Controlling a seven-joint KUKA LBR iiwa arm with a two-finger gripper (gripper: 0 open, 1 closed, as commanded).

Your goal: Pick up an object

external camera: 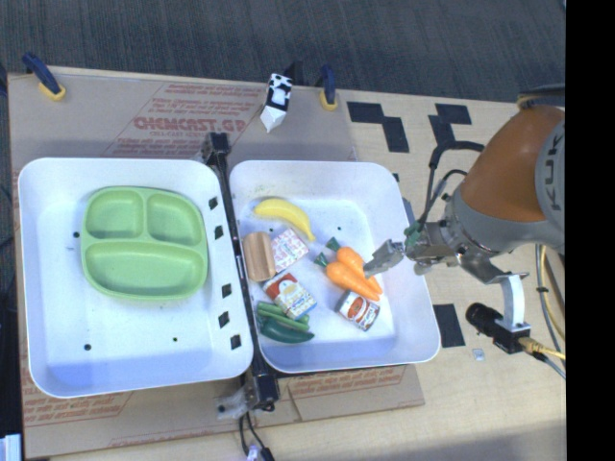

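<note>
Orange carrot lies in the right bin, just beside my gripper, between the snack packet and the small can. Whether my jaws are wide or narrow I cannot tell. I judge it best to centre over the carrot's thick middle and come down clear of the can.

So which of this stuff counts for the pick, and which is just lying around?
For the pick, all in the right bin:
gripper
carrot
banana
small can
green pepper
wooden block
two small cartons

Lying about:
green divided plate in the left bin
blue clamps
checkered tag
</note>
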